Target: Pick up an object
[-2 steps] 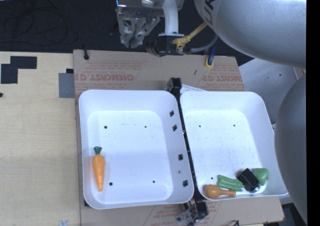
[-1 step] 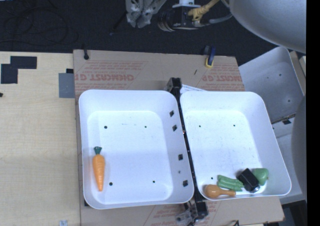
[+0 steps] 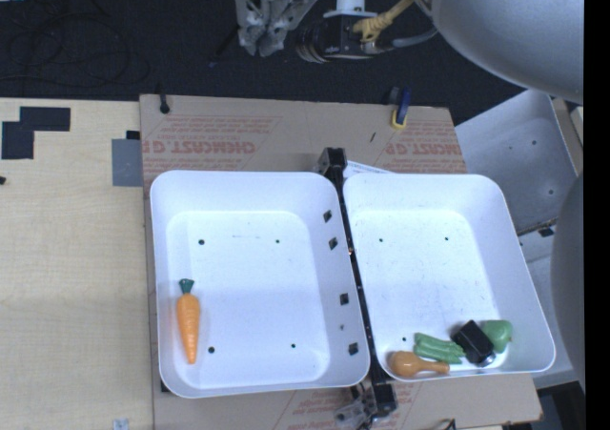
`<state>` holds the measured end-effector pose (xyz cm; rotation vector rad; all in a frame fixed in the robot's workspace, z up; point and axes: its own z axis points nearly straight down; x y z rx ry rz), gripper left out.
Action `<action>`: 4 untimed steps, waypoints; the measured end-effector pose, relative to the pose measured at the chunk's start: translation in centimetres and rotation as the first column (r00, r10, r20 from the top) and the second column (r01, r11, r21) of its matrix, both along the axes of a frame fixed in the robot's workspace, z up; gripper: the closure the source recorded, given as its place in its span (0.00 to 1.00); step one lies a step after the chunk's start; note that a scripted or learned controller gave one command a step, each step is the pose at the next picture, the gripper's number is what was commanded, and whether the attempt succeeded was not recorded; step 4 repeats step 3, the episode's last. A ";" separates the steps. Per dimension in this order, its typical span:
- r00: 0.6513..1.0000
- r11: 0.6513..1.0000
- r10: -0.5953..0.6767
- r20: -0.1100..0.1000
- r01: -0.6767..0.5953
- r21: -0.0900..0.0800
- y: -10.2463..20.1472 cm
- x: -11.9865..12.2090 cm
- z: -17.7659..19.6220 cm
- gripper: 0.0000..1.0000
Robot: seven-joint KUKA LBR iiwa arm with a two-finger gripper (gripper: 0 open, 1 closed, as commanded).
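I see the arm (image 3: 505,9) parked high past the bench's far edge, tool (image 3: 272,18) hanging there, whether apart or together I cannot tell. Left bin (image 3: 238,194) holds a carrot (image 3: 188,323) near its front-left corner, long axis running front-to-back, well apart from the tool.

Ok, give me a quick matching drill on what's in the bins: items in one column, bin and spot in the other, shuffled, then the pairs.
Items:
1. toy carrot
2. black block
3. orange pear-shaped toy

Places:
A. right bin, front edge, nearest the divider
B. left bin, front-left corner
C. right bin, front-right, lying against the green toys

Pairs: 1-B, 2-C, 3-A
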<state>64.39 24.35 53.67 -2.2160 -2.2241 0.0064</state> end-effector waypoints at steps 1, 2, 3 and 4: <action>1.000 1.000 0.006 -0.001 -0.006 0.000 0.1 0.0 0.0 1.00; 1.000 1.000 0.004 -0.003 -0.004 -0.001 0.0 0.0 -1.6 1.00; 1.000 1.000 -0.006 -0.007 0.006 -0.004 -0.1 0.0 -8.6 1.00; 1.000 1.000 -0.006 -0.007 0.006 -0.004 -0.1 0.0 -8.6 1.00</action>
